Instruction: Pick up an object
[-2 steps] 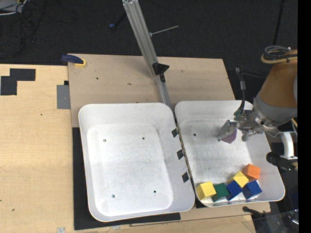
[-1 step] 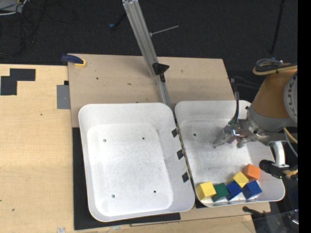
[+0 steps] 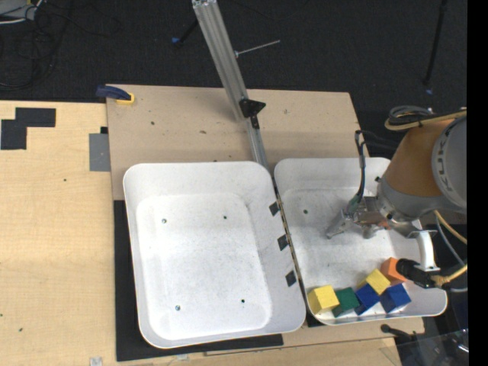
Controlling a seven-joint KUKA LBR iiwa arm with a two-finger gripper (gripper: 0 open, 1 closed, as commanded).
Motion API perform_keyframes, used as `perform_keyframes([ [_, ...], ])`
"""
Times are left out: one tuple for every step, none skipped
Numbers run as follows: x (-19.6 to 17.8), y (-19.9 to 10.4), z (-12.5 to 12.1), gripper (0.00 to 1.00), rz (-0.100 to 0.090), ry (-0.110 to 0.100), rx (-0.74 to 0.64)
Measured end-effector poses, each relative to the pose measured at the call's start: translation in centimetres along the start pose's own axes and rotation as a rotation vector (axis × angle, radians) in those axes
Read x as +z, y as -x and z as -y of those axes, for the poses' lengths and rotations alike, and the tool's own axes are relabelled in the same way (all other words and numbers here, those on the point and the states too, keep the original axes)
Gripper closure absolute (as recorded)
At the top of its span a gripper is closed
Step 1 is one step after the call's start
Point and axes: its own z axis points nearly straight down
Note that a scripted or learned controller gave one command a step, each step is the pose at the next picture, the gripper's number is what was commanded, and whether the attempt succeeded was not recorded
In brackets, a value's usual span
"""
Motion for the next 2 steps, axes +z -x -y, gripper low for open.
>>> perform_keyframes([
  [-1.0,0.1,0.0,1.00,-0.001,-0.001,0.006],
  [-6.5,0.9,-0.8,1.00,0.002,0.004,0.000],
])
